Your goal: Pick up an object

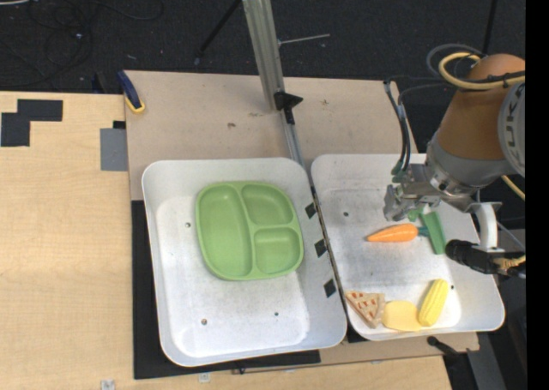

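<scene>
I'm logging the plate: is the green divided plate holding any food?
Empty: green plate shows three bare compartments.

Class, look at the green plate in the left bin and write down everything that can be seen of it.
The green plate is a light green, rounded-square tray that looks like plastic, moulded into three compartments: one long one along its left side and two smaller ones on its right. It lies flat and face up on the floor of the left white bin, in the bin's upper middle. Nothing lies in its compartments.

A single fixed camera looks down at a slant from above the bench (pixel 69 234), apparently at middling distance, framing both white bins (pixel 171 311) side by side.
</scene>
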